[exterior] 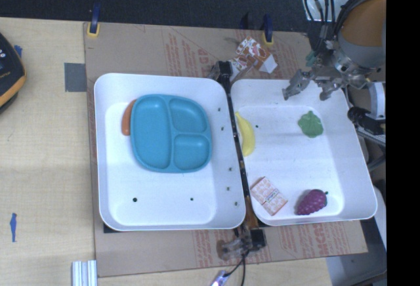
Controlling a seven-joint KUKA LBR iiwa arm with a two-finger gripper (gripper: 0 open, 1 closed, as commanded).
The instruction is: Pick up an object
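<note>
Jaws are standing apart and gripping nothing as the gripper (pixel 310 88) is hovering over the right bin's (pixel 341 166) far edge, near the green object (pixel 310 124).

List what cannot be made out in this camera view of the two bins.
- Orange object in the left bin: mostly hidden under the blue divided plate; its kind cannot be told.
- Banana: its left side is covered by the wall between the bins.
- Small printed packet: lettering too small to read.
- Gripper above the right bin's far edge: fingers too small and blurred to judge.
- Arm: cut off by the view's right side.
</note>
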